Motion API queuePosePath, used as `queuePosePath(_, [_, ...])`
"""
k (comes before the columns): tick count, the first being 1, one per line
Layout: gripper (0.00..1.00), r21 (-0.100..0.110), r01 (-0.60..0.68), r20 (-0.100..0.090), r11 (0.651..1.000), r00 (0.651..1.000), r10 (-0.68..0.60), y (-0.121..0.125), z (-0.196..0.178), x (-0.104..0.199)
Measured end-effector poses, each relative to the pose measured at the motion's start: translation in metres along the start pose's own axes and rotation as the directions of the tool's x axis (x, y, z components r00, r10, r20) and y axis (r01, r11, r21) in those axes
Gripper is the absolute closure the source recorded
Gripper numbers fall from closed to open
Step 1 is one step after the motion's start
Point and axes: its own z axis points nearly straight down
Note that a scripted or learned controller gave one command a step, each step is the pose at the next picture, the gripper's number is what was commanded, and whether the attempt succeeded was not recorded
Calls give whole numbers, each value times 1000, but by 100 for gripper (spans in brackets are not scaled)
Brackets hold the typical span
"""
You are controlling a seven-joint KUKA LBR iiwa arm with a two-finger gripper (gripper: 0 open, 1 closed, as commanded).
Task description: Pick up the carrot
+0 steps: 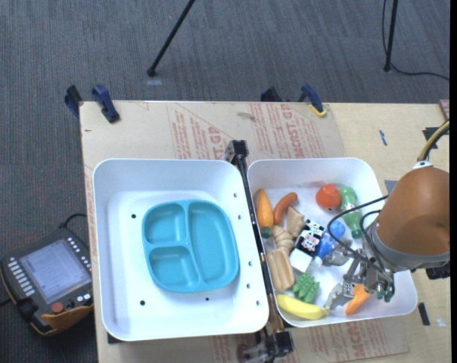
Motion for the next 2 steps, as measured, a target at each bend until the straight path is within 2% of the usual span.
queuePosePath(1, [0, 1, 174, 1, 985, 985, -174, 24, -1, 7])
queuePosePath(2, [0, 1, 439, 2, 899, 899, -439, 73, -56, 22])
